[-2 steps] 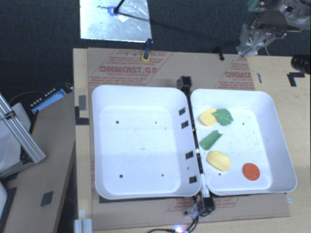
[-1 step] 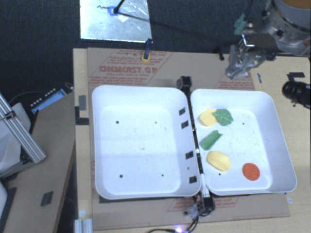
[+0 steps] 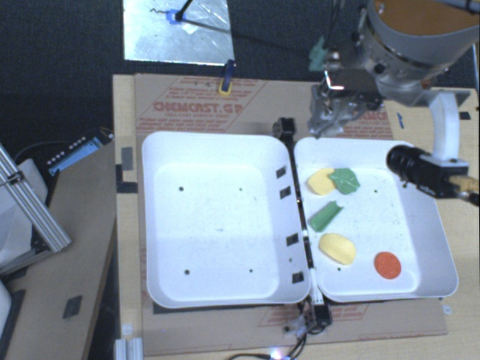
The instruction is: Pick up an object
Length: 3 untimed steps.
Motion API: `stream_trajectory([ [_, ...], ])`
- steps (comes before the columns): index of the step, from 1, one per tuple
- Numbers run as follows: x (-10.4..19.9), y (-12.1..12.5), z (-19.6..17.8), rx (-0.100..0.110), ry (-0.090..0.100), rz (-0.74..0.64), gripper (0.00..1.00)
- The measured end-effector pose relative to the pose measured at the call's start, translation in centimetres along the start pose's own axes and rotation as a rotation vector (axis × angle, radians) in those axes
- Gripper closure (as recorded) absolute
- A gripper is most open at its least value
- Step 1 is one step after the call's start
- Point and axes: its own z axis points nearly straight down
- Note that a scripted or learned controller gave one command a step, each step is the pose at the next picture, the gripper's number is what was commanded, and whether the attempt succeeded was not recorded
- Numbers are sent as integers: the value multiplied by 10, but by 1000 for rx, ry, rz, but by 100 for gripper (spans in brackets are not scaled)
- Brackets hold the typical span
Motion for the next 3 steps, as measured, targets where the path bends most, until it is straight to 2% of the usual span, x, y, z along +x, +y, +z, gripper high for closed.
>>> stream_trajectory([
  [2, 109, 2, 1, 0, 0, 2, 100],
  [3, 106, 2, 1, 0, -1, 8, 0],
])
